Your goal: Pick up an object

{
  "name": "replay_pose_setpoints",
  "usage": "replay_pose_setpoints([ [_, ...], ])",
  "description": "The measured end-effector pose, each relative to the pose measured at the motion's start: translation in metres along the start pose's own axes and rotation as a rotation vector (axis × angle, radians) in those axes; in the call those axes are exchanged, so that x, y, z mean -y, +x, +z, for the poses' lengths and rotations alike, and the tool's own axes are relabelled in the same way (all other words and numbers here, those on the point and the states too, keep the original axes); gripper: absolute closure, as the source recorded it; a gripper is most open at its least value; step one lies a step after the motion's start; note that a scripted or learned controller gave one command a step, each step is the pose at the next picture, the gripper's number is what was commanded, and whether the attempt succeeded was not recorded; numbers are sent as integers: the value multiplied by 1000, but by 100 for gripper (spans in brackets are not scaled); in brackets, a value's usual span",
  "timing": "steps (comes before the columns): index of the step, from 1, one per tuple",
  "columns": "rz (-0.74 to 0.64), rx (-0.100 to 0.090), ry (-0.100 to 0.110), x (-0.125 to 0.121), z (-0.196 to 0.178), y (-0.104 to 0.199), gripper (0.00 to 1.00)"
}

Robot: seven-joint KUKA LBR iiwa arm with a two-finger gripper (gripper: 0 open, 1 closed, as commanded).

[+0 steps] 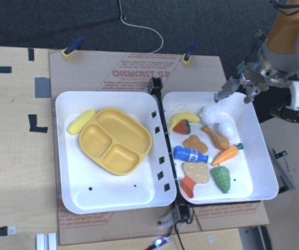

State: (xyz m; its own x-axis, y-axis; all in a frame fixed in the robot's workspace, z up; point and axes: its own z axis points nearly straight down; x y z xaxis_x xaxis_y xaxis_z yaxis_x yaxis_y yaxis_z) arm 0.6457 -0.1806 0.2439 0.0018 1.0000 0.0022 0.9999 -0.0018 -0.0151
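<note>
The right bin (253, 139) holds several toy foods: a banana (184, 119), a white lump (211, 115), a drumstick (215, 136), a carrot (225, 155), a blue bottle (190, 154), a bread slice (196, 172) and a green vegetable (222, 179). My gripper (236, 94) hangs over that bin's far right corner, just beyond the white lump. Its fingers are open and nothing sits between them.
The left bin (71, 186) carries a yellow divided tray (114, 139) with a corn cob (81, 121) beside it. A brown biscuit (195, 143) and a red piece (187, 186) lie near the divider. A white cable (139, 25) runs across the dark cloth behind.
</note>
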Motion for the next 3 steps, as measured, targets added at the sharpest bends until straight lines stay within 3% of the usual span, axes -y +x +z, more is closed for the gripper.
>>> replay_pose_setpoints([
  [1,-3,2,-14,-2,-9,0,0],
  [3,-5,3,-9,-4,99,6,0],
])
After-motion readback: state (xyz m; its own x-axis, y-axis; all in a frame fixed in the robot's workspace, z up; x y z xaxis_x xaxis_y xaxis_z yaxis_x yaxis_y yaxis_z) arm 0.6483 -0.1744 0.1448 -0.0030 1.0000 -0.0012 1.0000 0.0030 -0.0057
